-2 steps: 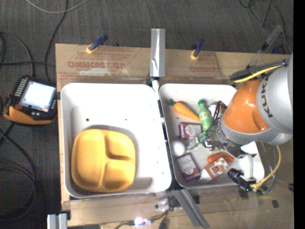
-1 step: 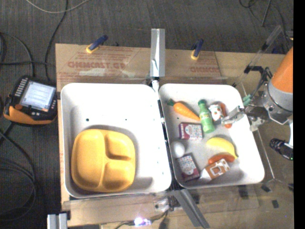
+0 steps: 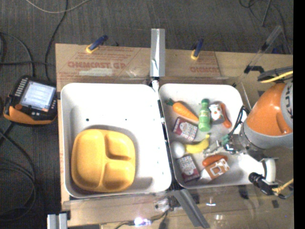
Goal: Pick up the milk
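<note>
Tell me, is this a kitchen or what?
Probably not a kitchen; more likely a robot test lab. A robot arm reaches over two white bins of toy food, a control tablet sits beside them, and cables trail across the floor.

Grey arm, orange band (black lettering), metallic pincer

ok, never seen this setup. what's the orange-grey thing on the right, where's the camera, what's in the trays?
The orange-and-grey thing is a robot arm reaching in from the right. One fixed camera looks down at a slant on two white bins. The left bin has a yellow divided plate. The right bin holds toy groceries: carrot, green bottle, banana, egg, some small cartons. The claw sits low over the orange carton. I can't tell if it grips anything, or which carton is the milk.
</note>
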Motion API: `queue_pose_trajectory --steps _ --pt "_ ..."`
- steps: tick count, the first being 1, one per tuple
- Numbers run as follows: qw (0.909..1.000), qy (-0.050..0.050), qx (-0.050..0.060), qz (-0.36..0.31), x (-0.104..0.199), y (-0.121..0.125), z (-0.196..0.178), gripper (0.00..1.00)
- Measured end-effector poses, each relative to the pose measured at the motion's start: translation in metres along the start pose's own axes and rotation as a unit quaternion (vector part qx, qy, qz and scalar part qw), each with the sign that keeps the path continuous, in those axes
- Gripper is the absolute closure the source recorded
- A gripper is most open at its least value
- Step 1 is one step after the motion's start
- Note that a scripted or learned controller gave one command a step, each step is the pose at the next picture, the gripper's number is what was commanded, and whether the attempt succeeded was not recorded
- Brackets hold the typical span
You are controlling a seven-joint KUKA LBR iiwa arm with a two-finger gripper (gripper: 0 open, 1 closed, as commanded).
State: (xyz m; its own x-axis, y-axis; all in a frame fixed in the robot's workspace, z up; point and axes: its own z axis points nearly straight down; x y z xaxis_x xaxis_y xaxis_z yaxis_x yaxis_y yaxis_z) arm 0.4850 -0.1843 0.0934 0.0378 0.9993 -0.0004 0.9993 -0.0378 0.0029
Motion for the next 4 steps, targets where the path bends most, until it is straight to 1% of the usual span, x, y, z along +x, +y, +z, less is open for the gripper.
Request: queue_pose_trajectory --steps 1,2,3,4 --pt "0.9961 -0.003 -0.002 -0.088 0.016 0.0 0.001 0.0" --pt "0.9695 0.0 0.002 -0.245 -0.018 -0.001 -0.014 0.0" --pt "0.9514 0.0 0.001 -0.308 -0.018 0.0 -0.022 0.0" --pt "0.9115 0.0 0.001 -0.411 -0.012 0.001 -0.088 0.0"
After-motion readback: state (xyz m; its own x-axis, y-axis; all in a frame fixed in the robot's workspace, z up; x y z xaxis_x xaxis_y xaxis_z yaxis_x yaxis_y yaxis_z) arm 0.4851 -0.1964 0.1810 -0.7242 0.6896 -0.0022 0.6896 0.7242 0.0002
